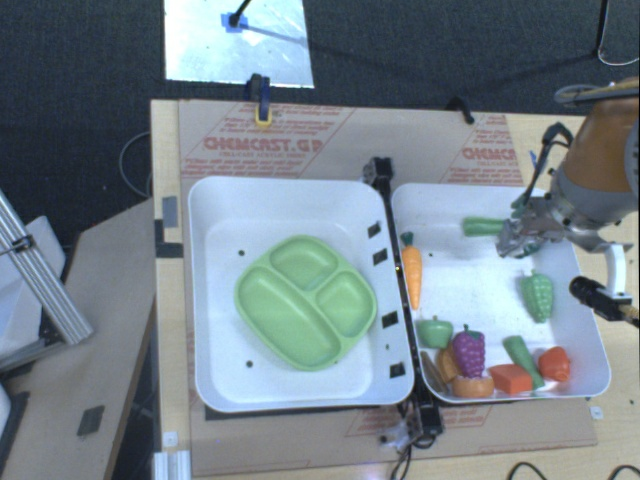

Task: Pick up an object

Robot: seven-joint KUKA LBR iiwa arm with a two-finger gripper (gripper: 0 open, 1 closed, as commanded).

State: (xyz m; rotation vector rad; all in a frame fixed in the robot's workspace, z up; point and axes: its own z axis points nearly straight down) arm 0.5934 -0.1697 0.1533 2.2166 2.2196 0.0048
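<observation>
Starting on your left, the left bin [215, 268] carries a green divided plate [305, 301] sitting near its middle. Cross the divider and you're in the right bin [470, 298], where a carrot [411, 276] lies along the left wall, orange body with its green top pointing away from you. Below it, in the near corner, you've got a jumble: a green pepper [435, 330], purple grapes [468, 350], an orange-red block [511, 378], a green pod [521, 357] and a red tomato [555, 364], packed so tight their edges are hard to separate. Up at the far side, a long green vegetable [484, 227] lies flat, its right end meeting the gripper [519, 242], and you can't tell whether it is pinched or merely touched. A pale green bumpy piece [538, 296] sits just below the gripper, apart from it. The arm's orange band [600, 143] is cut off at the right.
</observation>
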